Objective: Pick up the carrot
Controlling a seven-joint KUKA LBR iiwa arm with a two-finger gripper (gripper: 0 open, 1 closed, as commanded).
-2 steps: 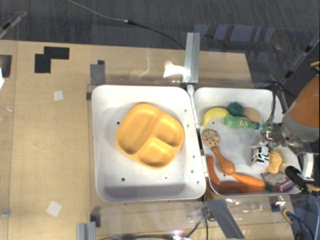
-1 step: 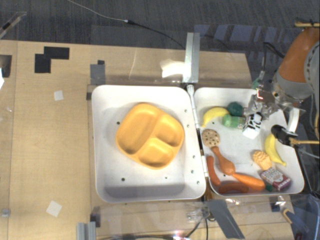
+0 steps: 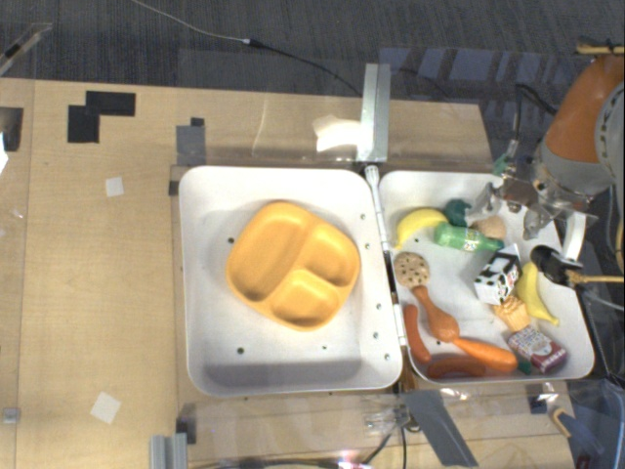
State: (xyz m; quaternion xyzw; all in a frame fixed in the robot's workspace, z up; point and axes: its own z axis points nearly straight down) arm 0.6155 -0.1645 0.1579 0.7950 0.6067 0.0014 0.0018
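Overhead, a pale wooden bench (image 3: 88, 291) carries two shallow white bins set side by side, the left bin (image 3: 210, 360) holding a yellow divided plate (image 3: 291, 264) near its middle. From the bench's right edge the grey arm (image 3: 586, 130), with its orange band, reaches over the far right corner of the right bin (image 3: 584, 350); the gripper (image 3: 537, 218) hangs above that corner, and whether its jaws are open or closed cannot be told from this angle, nor is anything visibly caught between them. Along the right bin's near edge lies the carrot (image 3: 480, 352), orange and slanting, just beside a red sausage (image 3: 457, 366) and well apart from the gripper. One yellow banana (image 3: 418, 225) sits by the bin's far left corner, another (image 3: 533, 295) near its right edge, a green bottle (image 3: 464, 237) just beside the first. Smaller pieces crowd between them: a chocolate-chip cookie (image 3: 412, 267), a black-and-white cube (image 3: 496, 277) and a small red packet (image 3: 537, 348).
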